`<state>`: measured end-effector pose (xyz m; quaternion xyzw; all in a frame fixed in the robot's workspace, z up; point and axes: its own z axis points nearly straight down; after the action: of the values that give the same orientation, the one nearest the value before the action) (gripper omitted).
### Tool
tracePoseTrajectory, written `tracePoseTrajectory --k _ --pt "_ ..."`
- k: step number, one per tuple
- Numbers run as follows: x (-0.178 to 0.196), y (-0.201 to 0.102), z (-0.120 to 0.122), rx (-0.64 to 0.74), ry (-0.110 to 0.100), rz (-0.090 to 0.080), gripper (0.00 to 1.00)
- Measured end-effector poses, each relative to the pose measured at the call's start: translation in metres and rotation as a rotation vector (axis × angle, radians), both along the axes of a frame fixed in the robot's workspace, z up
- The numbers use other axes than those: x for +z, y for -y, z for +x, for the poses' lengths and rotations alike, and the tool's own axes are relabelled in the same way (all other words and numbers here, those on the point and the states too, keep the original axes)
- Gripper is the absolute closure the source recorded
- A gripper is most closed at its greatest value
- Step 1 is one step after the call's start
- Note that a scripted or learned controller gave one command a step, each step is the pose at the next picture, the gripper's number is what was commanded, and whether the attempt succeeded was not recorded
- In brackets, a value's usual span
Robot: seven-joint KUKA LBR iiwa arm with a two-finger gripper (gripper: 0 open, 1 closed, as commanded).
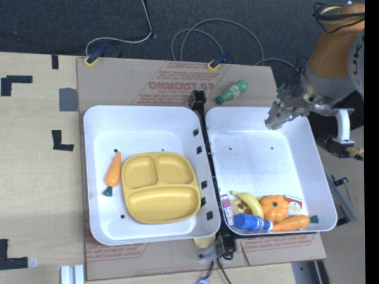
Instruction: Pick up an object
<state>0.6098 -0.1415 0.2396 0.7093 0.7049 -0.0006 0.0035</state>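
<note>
The pincer (278,118) hangs over the far right corner of the right bin (266,158), a grey metal tip below the arm (334,52) with its orange band; nothing shows between its tips, and how far apart they stand I cannot tell.

There are two white bins, shallow, smooth and round-cornered, side by side on a sheet of brown cardboard (172,84) with red print.

The left bin (95,158) holds two things. One is a yellow plastic plate (161,187), a rounded rectangle split into three compartments. The other is a single small orange carrot (112,171) with a green end, lying just left of the plate.

In the right bin the things are bunched at the near edge, well apart from the pincer. There I count one curved yellow banana (250,202), one round orange pumpkin-like fruit (273,206) with a dark stem, one blue bottle (250,222) lying on its side, one more orange carrot (291,222) with a green tip, and a flat printed packet (293,203) partly under them. All look like glossy plastic toys.

On the cardboard just beyond the bins lies one green bottle (231,92). Two yellow-and-blue clamps (95,55) grip the cardboard's far edge.
</note>
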Motion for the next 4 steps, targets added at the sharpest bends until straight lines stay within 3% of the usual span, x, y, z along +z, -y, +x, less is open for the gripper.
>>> tracePoseTrajectory --k 1,2,3,4 --pt "-0.059 -0.06 -0.022 0.01 -0.012 0.008 1.0" --pt "-0.056 -0.128 0.039 0.015 -0.002 0.008 1.0" --pt "-0.056 -0.201 -0.05 0.014 -0.01 0.009 1.0" --pt "-0.056 -0.134 -0.035 0.002 -0.005 0.004 1.0"
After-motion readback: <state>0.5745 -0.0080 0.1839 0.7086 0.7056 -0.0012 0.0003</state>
